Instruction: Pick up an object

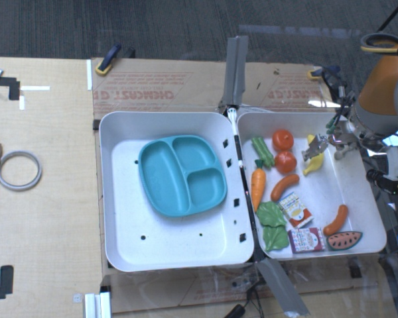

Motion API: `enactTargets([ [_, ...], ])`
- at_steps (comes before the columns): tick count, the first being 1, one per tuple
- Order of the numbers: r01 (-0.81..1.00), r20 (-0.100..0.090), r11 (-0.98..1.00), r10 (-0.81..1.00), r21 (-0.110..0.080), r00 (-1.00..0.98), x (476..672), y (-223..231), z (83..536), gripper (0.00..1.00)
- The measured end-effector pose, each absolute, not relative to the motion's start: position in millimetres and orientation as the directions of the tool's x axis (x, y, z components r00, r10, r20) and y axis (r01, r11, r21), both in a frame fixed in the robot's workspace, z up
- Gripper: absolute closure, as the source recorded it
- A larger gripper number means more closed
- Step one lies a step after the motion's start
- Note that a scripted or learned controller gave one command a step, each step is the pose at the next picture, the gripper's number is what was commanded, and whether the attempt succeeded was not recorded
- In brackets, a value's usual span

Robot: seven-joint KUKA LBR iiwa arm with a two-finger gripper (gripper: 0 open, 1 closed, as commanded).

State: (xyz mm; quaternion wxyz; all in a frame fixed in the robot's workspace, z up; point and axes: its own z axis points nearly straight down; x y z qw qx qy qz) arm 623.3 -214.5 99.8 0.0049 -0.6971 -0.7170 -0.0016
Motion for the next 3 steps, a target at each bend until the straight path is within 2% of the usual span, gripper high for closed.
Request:
enactTargets([
  [1, 1.000, 0.002, 0.031, 1.000, -0.002, -0.031, 623.9, -216.3, 109.9, 1.00],
  [2, 0.994, -0.001, -0.112, 0.994, 0.000, 0.112, 607.6, -170.4, 199.0, 1.00],
  [3, 0.994, -0.002, -0.112, 0.994, 0.000, 0.112, 607.5, -170.6, 198.9, 0.00],
])
